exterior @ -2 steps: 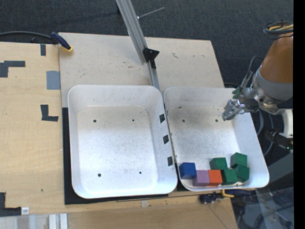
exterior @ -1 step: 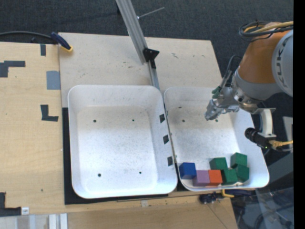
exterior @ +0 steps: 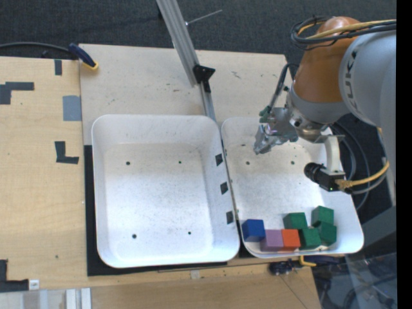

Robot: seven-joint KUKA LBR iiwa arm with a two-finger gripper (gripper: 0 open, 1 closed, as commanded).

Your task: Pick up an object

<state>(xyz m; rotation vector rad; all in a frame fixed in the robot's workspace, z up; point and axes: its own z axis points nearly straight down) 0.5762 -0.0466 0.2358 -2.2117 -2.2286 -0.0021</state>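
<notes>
**Claw over the right bin, blocks clustered at the near edge**

Claw (exterior: pixel 264 143): hangs over the far part of the right bin (exterior: pixel 270 182), near that bin's left wall, fingertips pointing down toward the white floor. Nothing is visible between the fingers. Whether they are spread or closed cannot be told at this angle and size.

Arm (exterior: pixel 335 63): grey casing with an orange band above the wrist, entering from the right side of the view, cables looped across its top.

Blocks: all lie well apart from the claw, at the near edge of the right bin, packed against the front wall.
- Blue block (exterior: pixel 253 229): leftmost, in the near left corner.
- Purple block (exterior: pixel 274 239): just beside the blue one, on its right.
- Orange block (exterior: pixel 291 238): touching the purple block's right side.
- Green blocks (exterior: pixel 315 227): several, bunched to the right of and behind the orange block; exact count unclear.

Left bin (exterior: pixel 158 185): white, shallow, speckled floor, set side by side with the right bin.

Tabletop (exterior: pixel 38 185): pale wood with grey and dark tape marks on the left side.

Metal rail (exterior: pixel 177 28): slants down from the top of the view toward the gap between the bins.
</notes>
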